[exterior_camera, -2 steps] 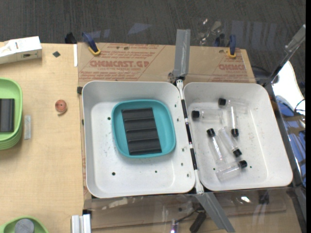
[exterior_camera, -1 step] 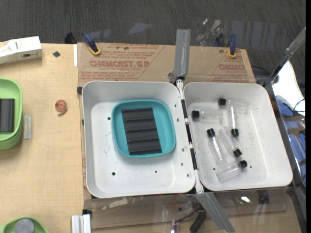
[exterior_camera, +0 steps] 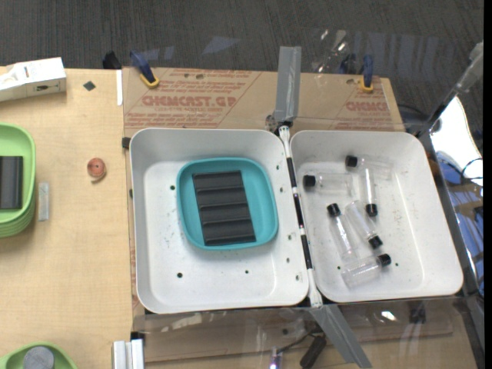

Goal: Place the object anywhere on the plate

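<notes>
Red print on the cardboard sheet [exterior_camera: 207,98] behind the bins reads "CHEMCAST GP". Five clear plastic vials [exterior_camera: 354,221] with black caps lie scattered in the right bin [exterior_camera: 430,283]. In the left bin [exterior_camera: 154,283], a square teal plate [exterior_camera: 265,198] carries a ribbed black block [exterior_camera: 223,206]. At nine o'clock on the counter [exterior_camera: 69,267] is a green tray [exterior_camera: 19,141].

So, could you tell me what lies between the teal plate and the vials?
In the camera view, between the teal plate and the vials run the bins' two adjoining rims, plus bare white floor on each side.

Arm pose cannot be told, hand state cannot be told
</notes>
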`<state>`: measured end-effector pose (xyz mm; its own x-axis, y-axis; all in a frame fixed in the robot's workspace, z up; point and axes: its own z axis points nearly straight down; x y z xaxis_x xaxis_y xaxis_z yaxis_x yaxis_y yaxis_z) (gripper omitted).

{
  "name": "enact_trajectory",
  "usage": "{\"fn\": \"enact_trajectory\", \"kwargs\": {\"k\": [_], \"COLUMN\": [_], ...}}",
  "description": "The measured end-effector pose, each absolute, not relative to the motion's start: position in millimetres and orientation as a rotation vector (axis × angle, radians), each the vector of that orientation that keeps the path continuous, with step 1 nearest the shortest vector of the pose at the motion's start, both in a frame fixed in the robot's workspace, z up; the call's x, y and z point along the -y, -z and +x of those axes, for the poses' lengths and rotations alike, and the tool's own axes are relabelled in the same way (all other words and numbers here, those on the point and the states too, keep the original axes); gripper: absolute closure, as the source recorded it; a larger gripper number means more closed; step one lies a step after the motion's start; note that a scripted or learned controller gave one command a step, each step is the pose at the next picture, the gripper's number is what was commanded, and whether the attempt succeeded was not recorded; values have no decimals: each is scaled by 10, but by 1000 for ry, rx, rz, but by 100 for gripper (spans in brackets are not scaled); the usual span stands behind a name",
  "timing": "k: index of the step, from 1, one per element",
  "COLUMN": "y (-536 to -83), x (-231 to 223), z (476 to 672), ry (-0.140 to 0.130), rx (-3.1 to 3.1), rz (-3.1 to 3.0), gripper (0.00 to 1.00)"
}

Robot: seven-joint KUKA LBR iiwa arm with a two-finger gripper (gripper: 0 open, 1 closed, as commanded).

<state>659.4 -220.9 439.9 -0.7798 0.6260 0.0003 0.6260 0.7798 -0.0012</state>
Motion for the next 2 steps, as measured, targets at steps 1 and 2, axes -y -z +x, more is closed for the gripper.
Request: {"fn": "enact_trajectory", "kwargs": {"k": [1,2], "y": [-4399,-4394], "x": [2211,2208], "z": [6535,6524], "ry": [-1,0], "rx": [3028,3086], "rz": [-835,-581], "gripper": [0,0]}}
